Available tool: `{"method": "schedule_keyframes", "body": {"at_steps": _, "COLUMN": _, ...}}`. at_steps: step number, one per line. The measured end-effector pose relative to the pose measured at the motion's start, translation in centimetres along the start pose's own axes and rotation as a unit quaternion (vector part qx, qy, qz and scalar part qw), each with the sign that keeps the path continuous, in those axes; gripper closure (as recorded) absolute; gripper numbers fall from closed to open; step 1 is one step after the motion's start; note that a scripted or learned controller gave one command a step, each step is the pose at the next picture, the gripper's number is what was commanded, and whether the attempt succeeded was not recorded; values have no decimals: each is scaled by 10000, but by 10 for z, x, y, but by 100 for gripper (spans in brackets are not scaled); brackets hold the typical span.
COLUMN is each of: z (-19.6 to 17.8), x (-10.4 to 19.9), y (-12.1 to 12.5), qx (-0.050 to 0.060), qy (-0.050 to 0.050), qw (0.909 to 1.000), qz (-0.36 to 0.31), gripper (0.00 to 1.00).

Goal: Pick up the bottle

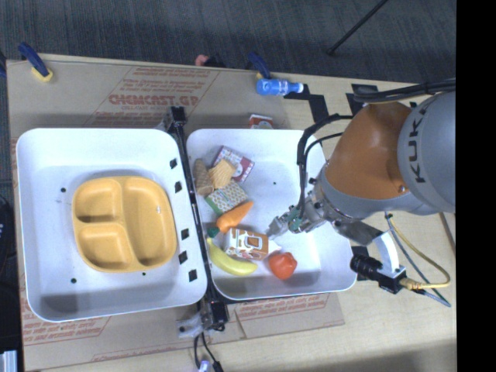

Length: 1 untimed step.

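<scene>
**Hazards.** We see the gripper (288,223) low inside the right bin (335,284), just beside a red tomato (283,264) and near a small carton (248,244). We cannot tell whether it is open or closed (the tip is small and partly masked by the wrist), and nothing is visibly held in it.

The thing we take for the bottle (273,87), blue and lying on its side, sits on the bench beyond the far rim of the right bin, well apart from the gripper.

- In our judgement, a grasp made at the present position would take the tomato or the carton, not the bottle.
- Reaching the bottle means crossing the far bin wall. A low path could strike the rim or sweep the bin's contents.
- A bottle on its side may roll away under a glancing touch.

**Containers.**

- **Right bin:** Nearest lie a banana (229,260), the tomato and the carton. Next comes a carrot (234,216) beside a greenish packet (225,198). Farthest are crackers (211,175) and a dark wrapped packet (235,163).
- **Left bin** (39,208)**:** It holds one yellow divided plate (124,223), lying flat.
</scene>
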<state>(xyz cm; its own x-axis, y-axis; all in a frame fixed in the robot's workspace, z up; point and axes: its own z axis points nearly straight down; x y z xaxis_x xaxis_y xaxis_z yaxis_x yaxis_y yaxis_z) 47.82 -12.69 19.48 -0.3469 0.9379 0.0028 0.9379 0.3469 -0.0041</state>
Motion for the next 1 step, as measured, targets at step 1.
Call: {"method": "schedule_keyframes", "body": {"at_steps": 1, "z": -21, "x": -59, "y": -24, "qx": -9, "qy": -10, "qw": 9990, "qz": 444, "gripper": 100}}
